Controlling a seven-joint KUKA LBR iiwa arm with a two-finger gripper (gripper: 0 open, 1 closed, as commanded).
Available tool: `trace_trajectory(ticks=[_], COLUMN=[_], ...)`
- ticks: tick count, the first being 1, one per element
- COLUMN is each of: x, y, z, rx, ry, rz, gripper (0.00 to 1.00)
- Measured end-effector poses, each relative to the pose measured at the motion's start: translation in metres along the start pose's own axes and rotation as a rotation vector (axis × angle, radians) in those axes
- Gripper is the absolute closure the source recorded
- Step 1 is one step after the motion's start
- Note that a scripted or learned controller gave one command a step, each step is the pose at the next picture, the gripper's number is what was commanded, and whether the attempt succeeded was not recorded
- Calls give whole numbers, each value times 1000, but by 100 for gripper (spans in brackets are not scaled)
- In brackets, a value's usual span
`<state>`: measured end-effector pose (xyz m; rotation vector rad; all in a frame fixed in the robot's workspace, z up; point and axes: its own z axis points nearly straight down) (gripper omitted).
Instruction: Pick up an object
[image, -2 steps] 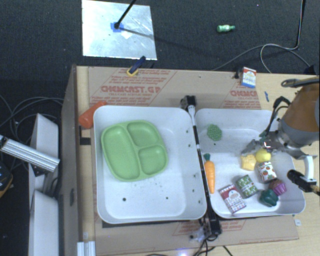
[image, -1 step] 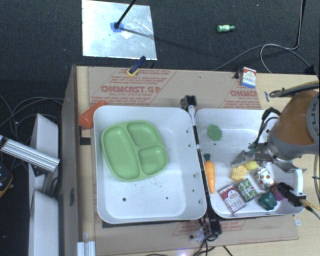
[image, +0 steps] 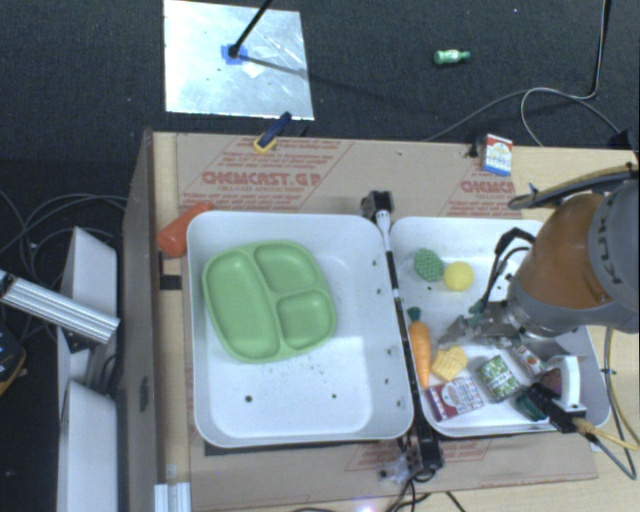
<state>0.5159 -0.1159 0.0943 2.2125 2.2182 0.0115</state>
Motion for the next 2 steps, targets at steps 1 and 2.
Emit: trace_trajectory(ticks=[1, 2], x=[1, 1], y=[74, 74], z=[11, 0], rx=[9, 7], ry=[1, 1], rz=[-1, -2], gripper=[0, 100])
